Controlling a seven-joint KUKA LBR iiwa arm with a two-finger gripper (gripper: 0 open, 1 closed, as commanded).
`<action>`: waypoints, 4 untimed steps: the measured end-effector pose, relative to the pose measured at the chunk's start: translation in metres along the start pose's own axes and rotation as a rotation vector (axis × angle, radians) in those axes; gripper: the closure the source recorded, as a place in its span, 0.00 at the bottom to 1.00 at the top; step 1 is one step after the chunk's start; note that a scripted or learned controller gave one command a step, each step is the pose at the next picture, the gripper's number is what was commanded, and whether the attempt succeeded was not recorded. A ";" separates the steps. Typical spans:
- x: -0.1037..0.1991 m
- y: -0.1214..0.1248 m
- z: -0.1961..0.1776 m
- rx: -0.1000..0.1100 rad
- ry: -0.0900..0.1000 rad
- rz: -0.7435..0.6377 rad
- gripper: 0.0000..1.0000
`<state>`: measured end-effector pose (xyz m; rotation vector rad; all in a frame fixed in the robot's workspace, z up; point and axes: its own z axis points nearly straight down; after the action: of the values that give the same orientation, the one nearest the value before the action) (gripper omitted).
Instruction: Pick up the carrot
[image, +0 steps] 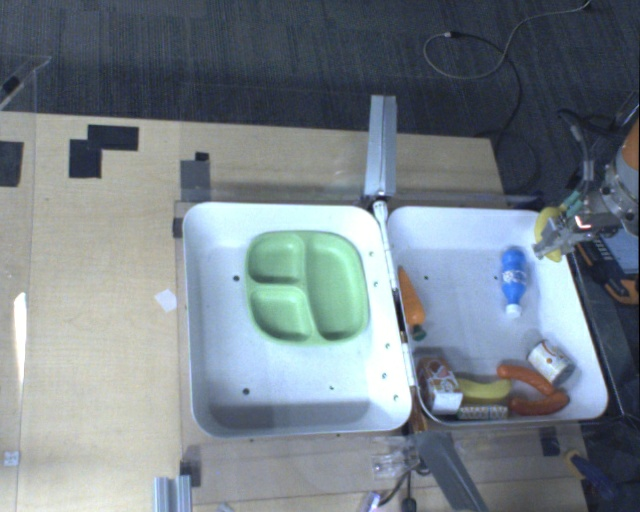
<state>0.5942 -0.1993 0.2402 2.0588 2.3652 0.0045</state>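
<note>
Gripper (556, 232) at right bin (470, 300) far-right rim; finger state cannot tell. Approach step. Carrot (409, 297) well left of gripper, against left wall. Next: traverse, descend.

bins (200, 400): two (white)
green divided plate (305, 285): one
carrot (410, 298): one
blue bottle (513, 275): one
banana (482, 388): one
sausages (525, 376): two

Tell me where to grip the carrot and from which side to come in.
Grip the carrot at its orange middle, coming straight down from above. It lies flat, lengthwise against the right bin's left wall, so the wall probably leaves little room on that side; set the jaws across its narrow width, or nudge it clear first.
</note>
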 end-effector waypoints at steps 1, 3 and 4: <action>-0.015 0.075 0.022 -0.001 -0.001 -0.102 1.00; 0.001 0.078 0.034 -0.003 -0.001 -0.489 1.00; -0.016 0.075 0.032 -0.004 -0.002 -0.476 1.00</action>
<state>0.6713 -0.2043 0.2084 1.4403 2.7799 0.0051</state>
